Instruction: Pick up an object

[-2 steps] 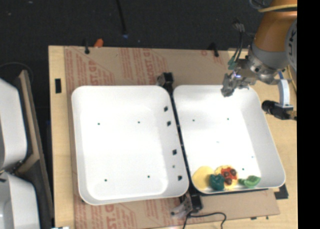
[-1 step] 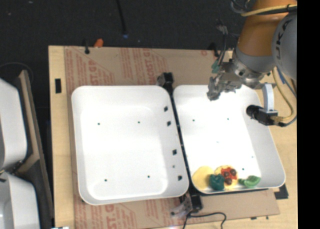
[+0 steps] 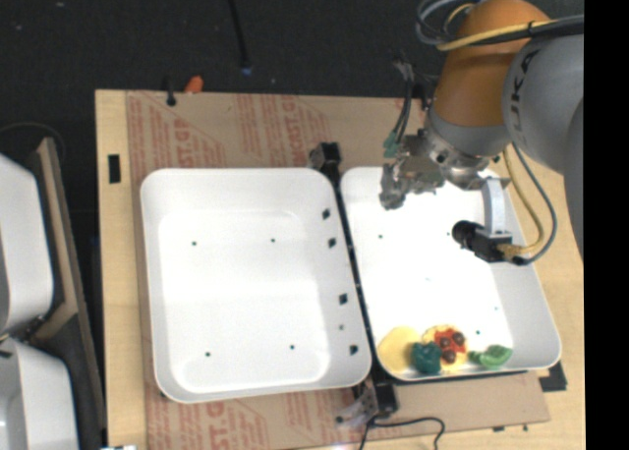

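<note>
My claw (image 3: 393, 188) sits over the far-left corner of the right bin (image 3: 511, 286), just past the divider between the two bins. The wrist hardware above hides the tips, so I cannot tell whether it is spread or pressed together. Nothing visible in it from here.

Above it: my wrist, then the orange band (image 3: 482, 60), then the grey link running off to the right. Loops of cable (image 3: 447, 14) over the orange band, another cable (image 3: 541, 212) hanging down my right side. A small black part (image 3: 477, 239) with a pale bracket hangs off the wrist over the bin's middle-right.

Objects: all bunched in the near corner of the right bin, well apart from my claw.
- yellow piece (image 3: 398, 348), flat, leftmost
- teal piece (image 3: 426, 358), touching the yellow one
- red piece (image 3: 450, 340), with dark spots, just behind the teal one
- green piece (image 3: 491, 354), rightmost, near the bin's front rim
The cluster is small and blurry, so I cannot tell the exact shapes.

Left bin (image 3: 162, 242): white floor with a few dark dots. Black clips (image 3: 337, 252) run along the seam between the bins, and one bigger black clip (image 3: 324, 156) sits at the far end of the seam.

Both bins rest on a cardboard sheet (image 3: 226, 129) with red print, which lies on the table (image 3: 120, 291). Small orange item (image 3: 194, 84) at the sheet's far edge. White shapes (image 3: 20, 242) at the left edge of the view.
</note>
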Robot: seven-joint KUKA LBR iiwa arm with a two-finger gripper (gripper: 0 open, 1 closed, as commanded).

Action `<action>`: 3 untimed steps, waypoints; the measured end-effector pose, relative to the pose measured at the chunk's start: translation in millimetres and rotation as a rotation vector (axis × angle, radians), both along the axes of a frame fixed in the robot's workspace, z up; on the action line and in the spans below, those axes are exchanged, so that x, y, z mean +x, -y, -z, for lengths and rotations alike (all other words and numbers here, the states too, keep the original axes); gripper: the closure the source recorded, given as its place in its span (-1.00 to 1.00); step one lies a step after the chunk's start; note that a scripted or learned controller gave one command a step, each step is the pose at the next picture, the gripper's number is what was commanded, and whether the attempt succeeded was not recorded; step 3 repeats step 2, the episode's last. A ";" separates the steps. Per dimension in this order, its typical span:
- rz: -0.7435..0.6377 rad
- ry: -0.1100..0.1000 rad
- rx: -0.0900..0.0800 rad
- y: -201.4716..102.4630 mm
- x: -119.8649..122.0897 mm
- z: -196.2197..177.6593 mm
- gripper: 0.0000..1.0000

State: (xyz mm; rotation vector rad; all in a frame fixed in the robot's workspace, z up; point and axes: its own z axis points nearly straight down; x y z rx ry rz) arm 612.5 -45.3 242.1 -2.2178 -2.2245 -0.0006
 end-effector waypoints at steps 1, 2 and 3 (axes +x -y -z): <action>-0.001 0.001 0.001 -48.9 -21.8 -6.2 1.00; -0.001 0.002 0.001 -102.0 -33.5 -14.5 1.00; -0.001 0.002 0.001 -102.0 -33.5 -14.5 1.00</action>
